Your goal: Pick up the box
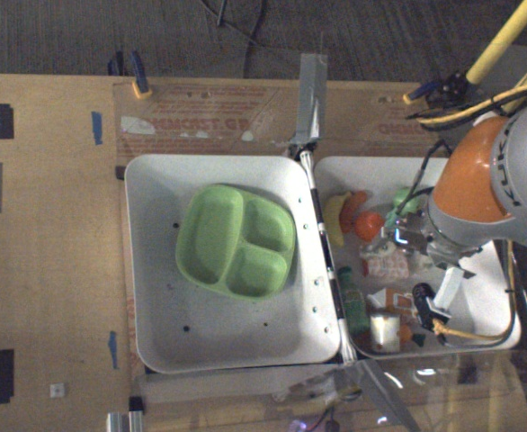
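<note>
A small pale box (385,265) with red print lies in the middle of the right bin (488,309). My gripper (398,238) hangs over that bin on the grey arm with the orange band (468,187). It is just above the box's upper right edge, and the wrist body covers part of the box. I cannot tell whether it touches the box.
Around the box lie a yellow banana (335,216), a red tomato (369,226), a green bottle (352,302), a white cup (385,331) and a small orange carton (394,299). A green divided plate (237,240) sits in the left bin (156,313). Yellow cables (479,106) run at upper right.
</note>
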